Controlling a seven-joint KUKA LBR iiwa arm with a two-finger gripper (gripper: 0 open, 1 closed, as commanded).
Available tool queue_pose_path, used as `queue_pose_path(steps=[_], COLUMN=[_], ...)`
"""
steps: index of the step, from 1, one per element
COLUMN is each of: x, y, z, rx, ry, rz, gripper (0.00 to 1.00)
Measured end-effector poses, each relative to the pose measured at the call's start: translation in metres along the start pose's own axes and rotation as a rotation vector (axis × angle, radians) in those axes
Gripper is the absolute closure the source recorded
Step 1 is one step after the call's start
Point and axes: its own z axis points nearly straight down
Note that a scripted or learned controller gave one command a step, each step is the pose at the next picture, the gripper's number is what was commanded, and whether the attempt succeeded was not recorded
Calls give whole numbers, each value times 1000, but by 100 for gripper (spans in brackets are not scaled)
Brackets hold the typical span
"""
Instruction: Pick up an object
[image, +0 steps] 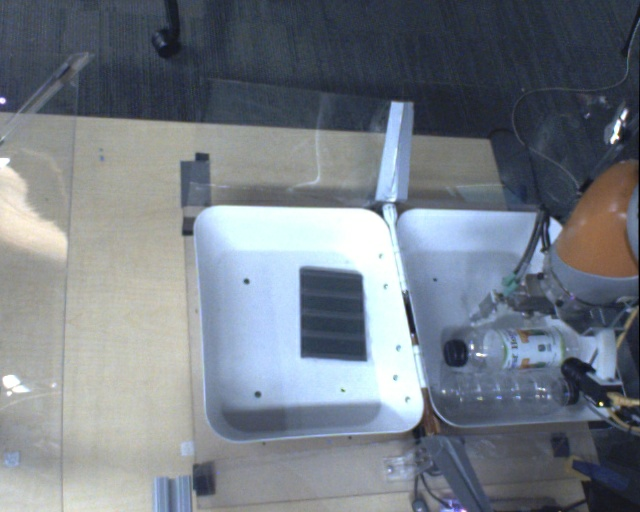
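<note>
Claw (512, 300) hangs low in the right bin (440, 240), just above a clear bottle (505, 350); its opening cannot be told. Left to right: the left bin (230, 300) holds a dark ribbed block (333, 314) at its centre with open floor around; the bottle lies along the right bin's front edge, the arm (600, 235) leaning in over that bin's right edge.

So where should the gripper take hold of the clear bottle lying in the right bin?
Probably across its labelled body, coming from above. The bottle lies on its side, black cap pointing left, so fingers would best close across its width. The bin's near wall is close.

Dark ribbed pad (333, 314) lies in left bin (225, 300).
</note>
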Motion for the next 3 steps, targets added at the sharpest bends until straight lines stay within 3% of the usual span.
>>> queue_pose_path(steps=[1,2,3], x=[64,64,46], y=[-34,-30,-9], z=[43,30,-2], rx=[-11,-20,3], ry=[-1,-2,1], rz=[-166,-168,65], gripper=[0,100,100])
